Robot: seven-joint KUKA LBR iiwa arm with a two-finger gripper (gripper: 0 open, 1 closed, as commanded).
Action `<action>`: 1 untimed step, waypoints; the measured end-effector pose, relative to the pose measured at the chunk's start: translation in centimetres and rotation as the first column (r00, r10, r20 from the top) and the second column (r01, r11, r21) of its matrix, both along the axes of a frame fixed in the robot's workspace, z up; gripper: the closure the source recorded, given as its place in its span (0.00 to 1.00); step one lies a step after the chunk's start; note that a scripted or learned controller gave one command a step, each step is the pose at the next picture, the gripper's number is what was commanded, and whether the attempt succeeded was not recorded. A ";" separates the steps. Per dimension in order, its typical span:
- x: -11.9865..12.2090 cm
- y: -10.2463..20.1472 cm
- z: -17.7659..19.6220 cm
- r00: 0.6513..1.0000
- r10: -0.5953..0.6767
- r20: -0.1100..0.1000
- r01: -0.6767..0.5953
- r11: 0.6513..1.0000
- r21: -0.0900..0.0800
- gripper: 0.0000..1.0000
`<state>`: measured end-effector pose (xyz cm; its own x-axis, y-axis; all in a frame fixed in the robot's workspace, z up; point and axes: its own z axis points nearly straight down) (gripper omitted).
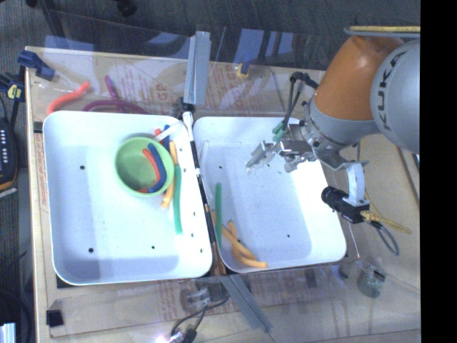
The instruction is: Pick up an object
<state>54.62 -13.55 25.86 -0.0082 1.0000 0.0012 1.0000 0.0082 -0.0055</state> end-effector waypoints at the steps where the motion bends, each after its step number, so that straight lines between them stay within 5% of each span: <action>1: -5.8 1.0 -4.4 0.991 0.136 0.001 -0.136 0.991 0.000 0.00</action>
